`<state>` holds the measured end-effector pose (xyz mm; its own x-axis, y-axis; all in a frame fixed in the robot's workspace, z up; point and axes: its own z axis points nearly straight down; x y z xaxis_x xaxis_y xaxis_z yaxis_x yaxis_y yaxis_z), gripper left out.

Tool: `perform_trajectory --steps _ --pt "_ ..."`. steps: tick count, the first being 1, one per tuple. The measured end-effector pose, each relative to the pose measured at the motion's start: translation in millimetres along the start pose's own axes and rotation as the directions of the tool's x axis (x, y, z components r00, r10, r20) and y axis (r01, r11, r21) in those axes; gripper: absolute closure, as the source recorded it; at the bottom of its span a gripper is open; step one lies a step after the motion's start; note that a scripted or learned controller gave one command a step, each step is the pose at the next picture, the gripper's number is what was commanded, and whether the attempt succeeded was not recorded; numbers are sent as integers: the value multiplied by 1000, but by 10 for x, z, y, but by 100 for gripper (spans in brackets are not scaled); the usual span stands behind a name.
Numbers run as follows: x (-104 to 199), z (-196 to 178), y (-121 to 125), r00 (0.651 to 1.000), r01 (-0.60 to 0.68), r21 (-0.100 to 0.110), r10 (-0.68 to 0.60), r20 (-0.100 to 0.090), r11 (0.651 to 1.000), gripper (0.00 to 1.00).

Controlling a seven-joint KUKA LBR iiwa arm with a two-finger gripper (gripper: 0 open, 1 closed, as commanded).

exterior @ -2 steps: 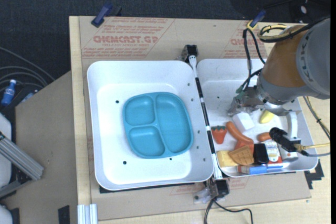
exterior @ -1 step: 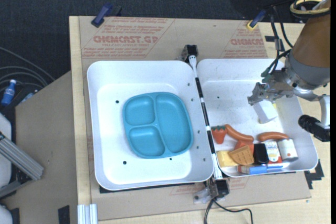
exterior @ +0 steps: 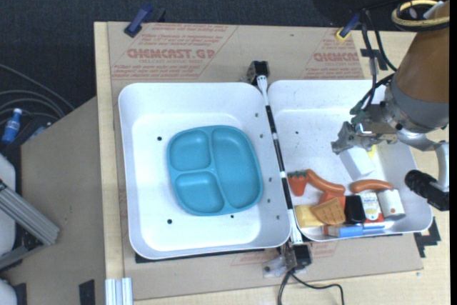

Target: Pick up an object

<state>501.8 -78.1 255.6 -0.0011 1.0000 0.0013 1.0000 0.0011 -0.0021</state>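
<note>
The gripper [exterior: 355, 141] hangs at centre right over the right bin [exterior: 314, 107]; I cannot tell its state. Below it, toys [exterior: 343, 207] crowd that bin's lower edge. A blue plate [exterior: 213, 169] fills the left bin [exterior: 143, 153].

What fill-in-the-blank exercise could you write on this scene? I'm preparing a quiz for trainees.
1. The blue divided plate lies in the ____ bin.
2. The small toy items are piled along the right bin's ____ edge.
3. The tool hangs over the ____ bin.
4. The plate has ____ compartments.

Missing words: left; near; right; three
</note>
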Motion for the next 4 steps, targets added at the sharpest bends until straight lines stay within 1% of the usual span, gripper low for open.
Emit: perform_trajectory --steps 1,2,3,4 --pt "433 8 -229 1000 0 1 0 0 1000 100" --pt "415 31 393 1000 0 -2 0 1 1000 100" --pt "-204 -31 1121 1000 -2 -3 2 3 1000 100" --pt "355 -112 871 1000 1 1 -1 0 1000 100"
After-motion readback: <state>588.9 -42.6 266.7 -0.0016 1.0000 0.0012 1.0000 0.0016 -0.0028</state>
